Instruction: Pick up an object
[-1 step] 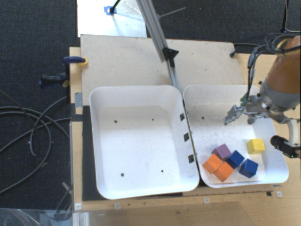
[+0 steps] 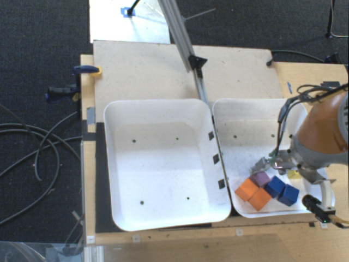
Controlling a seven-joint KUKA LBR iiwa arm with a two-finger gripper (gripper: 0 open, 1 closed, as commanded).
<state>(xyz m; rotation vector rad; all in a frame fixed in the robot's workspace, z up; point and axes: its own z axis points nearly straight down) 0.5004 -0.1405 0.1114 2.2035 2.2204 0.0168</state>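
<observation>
Bench inventory, read left to right, places given from the gripper.

1. Left bin (image 2: 163, 113): one, white, shallow. Well to the left of the gripper, with only small dark spots on its floor.

2. Right bin (image 2: 240, 119): one, white, touching the left bin along a shared wall. The gripper works over its near right part.

3. Orange blocks (image 2: 253, 193): two, touching each other. They lie down and to the left of the gripper, nearest the bin's front rim.

4. Purple block (image 2: 262, 178): one. Just below and left of the gripper, touching the orange pair on one side and the blue pair on the other.

5. Blue blocks (image 2: 282, 190): two, side by side. Just below the gripper.

6. Yellow object (image 2: 294, 173): one, mostly hidden. Just right of the gripper, at the wrist's edge; its kind cannot be told.

7. Gripper (image 2: 271, 163): one, on the grey and orange arm. Low over the top edge of the block cluster. Whether it is spread or pressed together cannot be told from this slant, and nothing is seen pinched in it.

Step in hand, as judged: approach and descent onto the cluster, no object yet secured. The purple block looks the likeliest target. The next move calls for straddling one block alone, which the tight packing makes awkward; neighbours may be shoved aside or block the descent.
</observation>
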